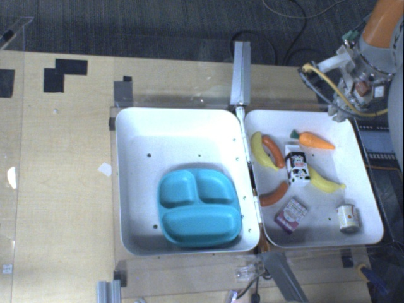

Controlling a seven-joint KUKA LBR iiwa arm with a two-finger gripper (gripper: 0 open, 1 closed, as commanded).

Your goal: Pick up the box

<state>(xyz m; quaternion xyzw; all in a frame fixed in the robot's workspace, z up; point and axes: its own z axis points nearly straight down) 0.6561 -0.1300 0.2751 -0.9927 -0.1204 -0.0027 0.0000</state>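
Note:
In the right bin (366,169) a small white and black box (297,166) lies near the middle, between a yellow banana (326,182) and a red sausage (273,151). A flat purple box (291,214) rests closer to the front of the same bin. My gripper (351,95) hangs above the bin's far right corner, well behind and to the right of both boxes. Cables loop around the wrist and hide its lower part.
The right bin also holds a carrot (315,141), a second banana (259,150), another sausage (274,194) and a small can (346,218). A blue divided tray (198,207) lies in the left bin (136,169). A metal post (240,74) stands behind the bins.

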